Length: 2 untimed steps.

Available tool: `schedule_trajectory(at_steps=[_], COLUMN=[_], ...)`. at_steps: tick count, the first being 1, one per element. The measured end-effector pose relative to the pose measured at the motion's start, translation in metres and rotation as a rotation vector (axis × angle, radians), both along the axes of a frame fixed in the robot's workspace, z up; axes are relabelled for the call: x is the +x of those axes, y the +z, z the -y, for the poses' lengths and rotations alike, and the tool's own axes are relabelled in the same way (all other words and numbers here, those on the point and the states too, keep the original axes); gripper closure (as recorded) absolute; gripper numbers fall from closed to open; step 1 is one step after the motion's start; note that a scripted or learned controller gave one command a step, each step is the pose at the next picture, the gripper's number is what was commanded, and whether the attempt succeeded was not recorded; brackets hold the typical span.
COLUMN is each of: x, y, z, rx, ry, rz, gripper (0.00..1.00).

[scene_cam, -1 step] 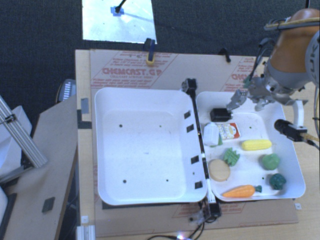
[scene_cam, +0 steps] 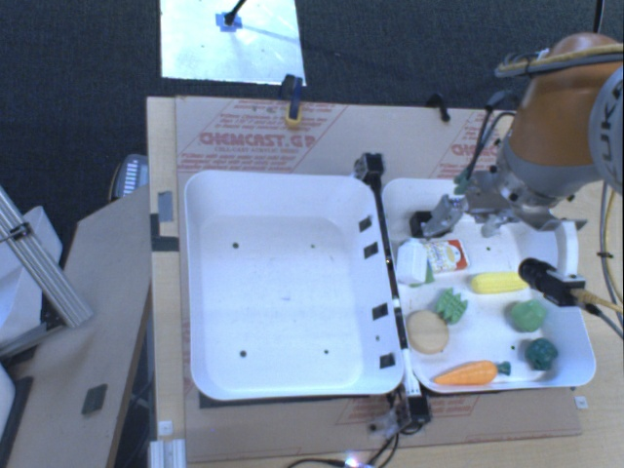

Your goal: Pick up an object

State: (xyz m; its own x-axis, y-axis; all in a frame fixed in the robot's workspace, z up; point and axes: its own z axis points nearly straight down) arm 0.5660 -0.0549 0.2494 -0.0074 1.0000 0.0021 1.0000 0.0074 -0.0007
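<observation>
Gripper (scene_cam: 450,213) over right bin's (scene_cam: 583,357) far left corner, above small carton (scene_cam: 429,258); can't tell claw state. Carrot (scene_cam: 466,372) by near rim, corn (scene_cam: 498,283) mid-bin. I'd target carton.

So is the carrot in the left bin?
No, the carrot lies in the right bin, near its front edge.

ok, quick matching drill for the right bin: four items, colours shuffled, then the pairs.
Items:
1. carrot
2. corn
3. round slice
4. item in the near right corner

Colours:
A. tan
B. dark green
C. orange
D. yellow

Pairs: 1-C, 2-D, 3-A, 4-B
</observation>
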Motion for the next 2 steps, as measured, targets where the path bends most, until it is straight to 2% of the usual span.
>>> schedule_trajectory(at_steps=[1, 2], x=[-0.027, -0.081], y=[-0.008, -0.015], z=[0.022, 0.029], rx=[-0.003, -0.002], ry=[-0.008, -0.009], rz=[0.000, -0.002], gripper=[0.00, 0.00])
